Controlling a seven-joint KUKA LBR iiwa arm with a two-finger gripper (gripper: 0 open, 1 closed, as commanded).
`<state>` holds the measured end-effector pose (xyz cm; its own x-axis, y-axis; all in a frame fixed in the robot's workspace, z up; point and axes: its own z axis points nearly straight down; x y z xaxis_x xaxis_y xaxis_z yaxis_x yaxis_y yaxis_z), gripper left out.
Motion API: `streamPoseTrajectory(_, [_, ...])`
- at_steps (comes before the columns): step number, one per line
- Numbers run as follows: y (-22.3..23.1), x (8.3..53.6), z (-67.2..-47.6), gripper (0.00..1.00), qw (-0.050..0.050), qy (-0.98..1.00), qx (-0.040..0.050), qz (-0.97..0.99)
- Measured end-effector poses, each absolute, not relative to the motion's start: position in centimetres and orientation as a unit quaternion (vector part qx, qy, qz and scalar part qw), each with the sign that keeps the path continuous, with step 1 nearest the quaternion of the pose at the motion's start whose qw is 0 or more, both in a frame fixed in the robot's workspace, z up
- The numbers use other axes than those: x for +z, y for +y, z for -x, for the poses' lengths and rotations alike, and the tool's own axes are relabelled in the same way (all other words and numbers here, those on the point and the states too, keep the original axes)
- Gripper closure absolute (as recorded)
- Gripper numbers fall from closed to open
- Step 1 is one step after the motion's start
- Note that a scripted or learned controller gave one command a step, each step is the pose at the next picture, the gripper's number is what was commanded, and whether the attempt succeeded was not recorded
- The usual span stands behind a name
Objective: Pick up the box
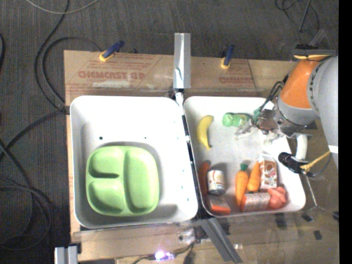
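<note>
Box: I see the small juice box (pixel 268 174) standing in the right bin (pixel 231 147), near the front right corner.
Neighbours: Two carrots (pixel 246 181) lean right beside it on the left. A pink-red toy (pixel 279 196) and a flat packet (pixel 254 201) sit just in front of it. It is packed in tight.
Gripper: My gripper (pixel 258 126) hangs over the far right part of the same bin, next to the green bottle (pixel 235 119). It is apart from the box.
Jaws: I cannot tell if they are apart or together. That part looks like a dark tangle.
Other things: A banana (pixel 205 130) and a tin can (pixel 215 181) lie more to the left. A green tray (pixel 123 180) sits in the left bin (pixel 82 142).
Worry one: I think I could grab a carrot with the box, because they touch.
Worry two: I might bump the green bottle as I move off.
Worry three: The box could tip over if I push one side.
</note>
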<state>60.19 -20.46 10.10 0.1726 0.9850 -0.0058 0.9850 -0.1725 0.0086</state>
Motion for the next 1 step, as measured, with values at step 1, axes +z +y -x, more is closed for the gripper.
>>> streamPoseTrajectory(1, [-11.91,9.07,-59.45,0.00,0.005,0.615,0.0029,-0.789])
